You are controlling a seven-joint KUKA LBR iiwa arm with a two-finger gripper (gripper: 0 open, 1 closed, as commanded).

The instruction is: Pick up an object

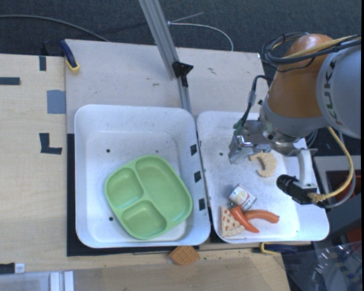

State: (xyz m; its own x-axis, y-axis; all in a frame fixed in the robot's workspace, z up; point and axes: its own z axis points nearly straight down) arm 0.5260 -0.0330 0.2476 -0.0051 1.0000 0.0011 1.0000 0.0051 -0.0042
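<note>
From above, the arm's grey wrist and orange band cover much of the right bin (303, 232), hiding its upper right corner and part of its floor. The gripper (239, 152) hangs low over the bin's upper middle; its metal fingers are small and partly masked by the wrist, so whether they are spread or pressed together cannot be told, and nothing shows between them.

Just to the gripper's right lies a pale tan, curved piece (266, 164), like a bitten biscuit, its upper edge cut off by the wrist. Lower in the same bin sit three things close together: a small silver can (241, 197) with a dark label, lying tilted; an orange carrot (258, 216) lying roughly crosswise below it; and a waffle-patterned wedge (230, 223) with a red edge, touching the carrot's left end near the bin's lower left corner.

The left bin (91, 162) holds a light green divided plate (148, 196) with three compartments, lying flat toward the lower right. A brown cookie-like piece (183, 255) lies outside the bins, on the bench by their lower edge. A slanting metal pole (164, 35) crosses the top of the view.
</note>
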